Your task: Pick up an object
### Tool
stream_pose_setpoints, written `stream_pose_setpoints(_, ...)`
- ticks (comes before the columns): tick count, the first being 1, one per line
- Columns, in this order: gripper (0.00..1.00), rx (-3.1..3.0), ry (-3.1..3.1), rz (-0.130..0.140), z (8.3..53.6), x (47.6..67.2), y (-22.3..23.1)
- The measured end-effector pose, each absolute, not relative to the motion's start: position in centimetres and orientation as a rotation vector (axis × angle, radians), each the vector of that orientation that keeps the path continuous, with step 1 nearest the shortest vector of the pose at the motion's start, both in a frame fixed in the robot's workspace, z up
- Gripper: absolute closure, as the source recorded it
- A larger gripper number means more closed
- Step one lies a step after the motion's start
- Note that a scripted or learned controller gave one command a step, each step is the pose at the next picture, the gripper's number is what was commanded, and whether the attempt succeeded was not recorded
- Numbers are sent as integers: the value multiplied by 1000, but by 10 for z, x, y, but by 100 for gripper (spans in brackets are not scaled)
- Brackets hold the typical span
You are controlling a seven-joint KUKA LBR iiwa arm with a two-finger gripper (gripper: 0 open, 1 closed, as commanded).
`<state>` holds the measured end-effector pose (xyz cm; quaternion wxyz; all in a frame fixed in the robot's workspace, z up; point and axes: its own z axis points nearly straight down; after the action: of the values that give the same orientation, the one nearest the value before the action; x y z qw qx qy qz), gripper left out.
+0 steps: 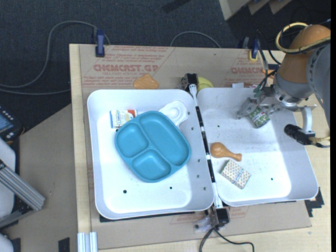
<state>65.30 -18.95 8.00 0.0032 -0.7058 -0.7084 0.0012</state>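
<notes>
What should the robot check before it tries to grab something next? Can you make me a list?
1. Is the gripper over a bin? Ok: it is over the right bin, near the far edge.
2. Is something close to it? Ok: a small greenish object sits right at the gripper.
3. Is that object held between the gripper's parts? Cannot tell: the spot is too blurry.
4. Are other things in that bin easy to reach? Ok: the orange drumstick toy and the patterned little box lie apart, with bare floor around them.
5. Is the blue divided plate out of the way? Ok: it sits in the left bin.
</notes>
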Motion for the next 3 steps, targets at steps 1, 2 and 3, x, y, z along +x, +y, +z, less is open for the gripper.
stream_pose_setpoints(1,100,-2221,-2225,-3,96,655,-192)
stream_pose_setpoints(2,100,-2214,-2226,0,84,667,-140)
stream_pose_setpoints(3,100,-2218,-2237,-14,193,669,-68)
